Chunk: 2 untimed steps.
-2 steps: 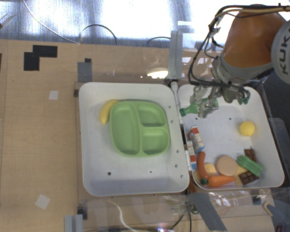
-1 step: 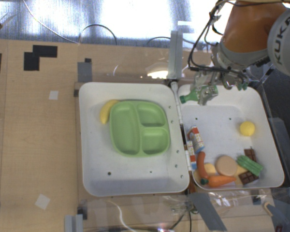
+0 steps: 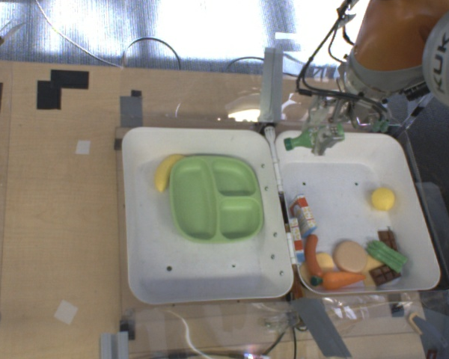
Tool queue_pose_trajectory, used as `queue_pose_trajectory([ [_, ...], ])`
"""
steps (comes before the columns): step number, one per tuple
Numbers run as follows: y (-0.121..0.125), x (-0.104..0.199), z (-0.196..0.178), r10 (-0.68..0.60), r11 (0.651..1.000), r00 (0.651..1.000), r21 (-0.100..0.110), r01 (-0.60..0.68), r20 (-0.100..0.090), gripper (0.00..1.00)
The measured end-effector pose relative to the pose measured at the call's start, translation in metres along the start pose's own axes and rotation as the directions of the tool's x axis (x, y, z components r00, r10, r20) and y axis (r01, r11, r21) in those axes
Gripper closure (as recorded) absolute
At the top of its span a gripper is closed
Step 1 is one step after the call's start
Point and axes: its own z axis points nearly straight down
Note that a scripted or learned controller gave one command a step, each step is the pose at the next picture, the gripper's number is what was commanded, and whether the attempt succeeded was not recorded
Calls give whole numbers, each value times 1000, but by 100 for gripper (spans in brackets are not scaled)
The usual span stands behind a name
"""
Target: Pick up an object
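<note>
My gripper (image 3: 325,134) hangs over the far left corner of the right bin (image 3: 344,172), under the orange band of the arm. A small green object (image 3: 302,140) sits between its fingers, sticking out to the left, and the gripper is shut on it. Lower in the same bin lie a yellow lemon (image 3: 383,198), a small red and white carton (image 3: 304,215), a red sausage (image 3: 311,251), a carrot (image 3: 343,280), a round tan biscuit (image 3: 351,256), a green bean pod (image 3: 388,254) and brown chocolate pieces (image 3: 388,238).
The left bin (image 3: 157,268) holds a green divided plate (image 3: 213,197) with a banana (image 3: 165,172) against its left side. A grey post (image 3: 272,84) stands behind the divide between the bins. Cables loop beside the arm's wrist.
</note>
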Motion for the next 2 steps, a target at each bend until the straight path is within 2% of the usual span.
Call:
queue_pose_trajectory([
  [1,-58,6,-92,89,996,996,5,-89,9,100],
  [2,-85,27,-52,-63,998,998,2,63,-2,100],
])
